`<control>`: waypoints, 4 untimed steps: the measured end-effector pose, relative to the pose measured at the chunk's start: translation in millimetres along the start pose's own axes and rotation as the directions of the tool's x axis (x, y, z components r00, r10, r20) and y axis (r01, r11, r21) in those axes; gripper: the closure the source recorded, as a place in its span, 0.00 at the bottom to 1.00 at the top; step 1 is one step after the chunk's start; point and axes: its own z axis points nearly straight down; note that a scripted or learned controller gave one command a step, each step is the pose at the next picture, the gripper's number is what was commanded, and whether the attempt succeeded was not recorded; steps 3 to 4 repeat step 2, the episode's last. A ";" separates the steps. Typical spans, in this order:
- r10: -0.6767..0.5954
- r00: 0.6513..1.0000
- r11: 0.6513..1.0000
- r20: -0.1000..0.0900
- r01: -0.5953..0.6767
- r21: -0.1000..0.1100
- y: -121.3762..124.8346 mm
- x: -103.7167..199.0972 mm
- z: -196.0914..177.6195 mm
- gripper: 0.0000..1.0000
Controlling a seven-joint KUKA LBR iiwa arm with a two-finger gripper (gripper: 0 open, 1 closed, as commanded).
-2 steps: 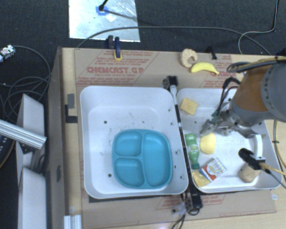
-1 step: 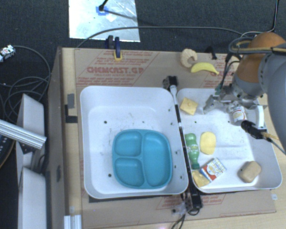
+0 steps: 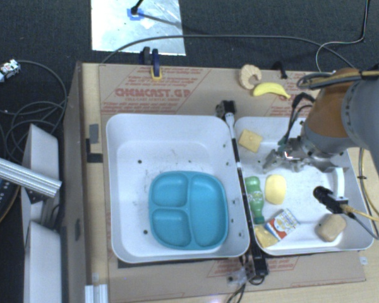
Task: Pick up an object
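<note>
Pincer [image 3: 283,158] hangs over the right bin [image 3: 302,197], between a yellow lemon [image 3: 275,189] and a pale yellow block [image 3: 250,141], empty as far as I see, though whether apart or together I cannot tell.

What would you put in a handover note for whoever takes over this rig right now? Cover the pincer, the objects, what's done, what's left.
Pincer: over the right bin's far half, nothing seen in its grip; open or shut unclear.
Right bin: yellow block, lemon, green bottle, packet, tan lump.
Left bin: blue plate.
Done: no pick yet.
Left: grasp and lift one object; the lemon lies close.
</note>
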 end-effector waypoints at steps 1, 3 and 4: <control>0.005 1.000 1.000 0.008 -0.005 -0.005 -50.6 19.6 -0.8 0.00; 0.001 1.000 1.000 0.002 -0.001 -0.003 -49.9 22.9 -10.6 1.00; 0.001 1.000 1.000 0.002 -0.001 -0.003 -49.9 22.9 -10.6 1.00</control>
